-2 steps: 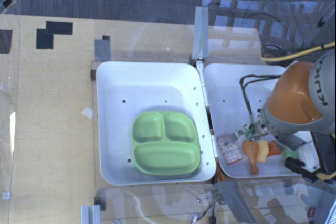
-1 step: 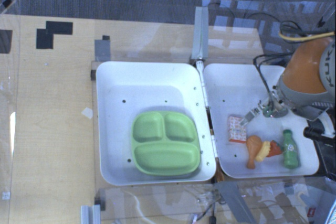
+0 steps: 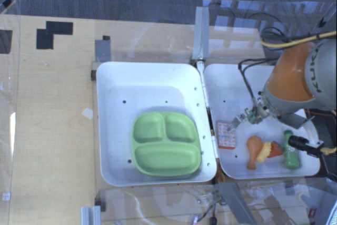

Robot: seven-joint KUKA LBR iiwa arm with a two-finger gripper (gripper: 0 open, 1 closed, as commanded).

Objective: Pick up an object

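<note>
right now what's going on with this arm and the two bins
The grey and orange arm reaches in over the right bin, its gripper low just above a small red and white card. Nothing can be seen between its fingers. Further right in that bin lie a toy drumstick, a red and yellow piece and a green bottle, all untouched. The left bin holds a green divided plate.

A green divided plate (image 3: 166,143) lies in the left bin (image 3: 113,87); at right, the gripper (image 3: 243,118) hovers above a small patterned card (image 3: 226,135)
</note>
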